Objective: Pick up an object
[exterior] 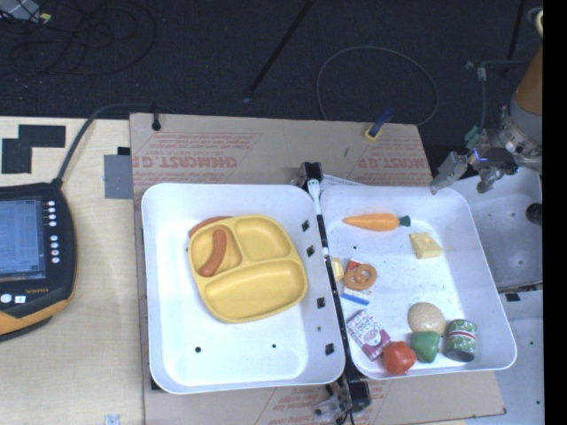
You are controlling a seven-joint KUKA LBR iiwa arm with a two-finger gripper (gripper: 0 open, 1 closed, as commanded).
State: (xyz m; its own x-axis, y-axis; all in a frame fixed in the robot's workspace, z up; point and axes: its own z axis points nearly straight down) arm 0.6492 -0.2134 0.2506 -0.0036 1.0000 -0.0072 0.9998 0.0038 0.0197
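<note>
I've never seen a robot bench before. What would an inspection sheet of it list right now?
Surface: two white bins on cardboard.
Job's things: right bin holds carrot, cheese, pretzel, packet, tomato, egg, can.
Clutter: left bin holds yellow tray with sausage.
Grippers: gripper open, past right bin's far corner, holding nothing.
Cables: loops on dark floor.
Surroundings: pendant at left.

Fingers (pixel 468 171): hung past the right bin's (pixel 483 264) far right corner.
Right bin: carrot (pixel 376 222) nearest the fingers, cheese wedge (pixel 426 245) just in front of it; pretzel (pixel 360 276) further left.
Front corner, farthest from the fingers: egg (pixel 425 316), can (pixel 460 340), tomato (pixel 399 357), packet (pixel 367 332) clustered.
Left bin (pixel 168 326): well left of the fingers, holding a divided tray (pixel 252 277) with a sausage (pixel 215 252) in its left compartment.
</note>
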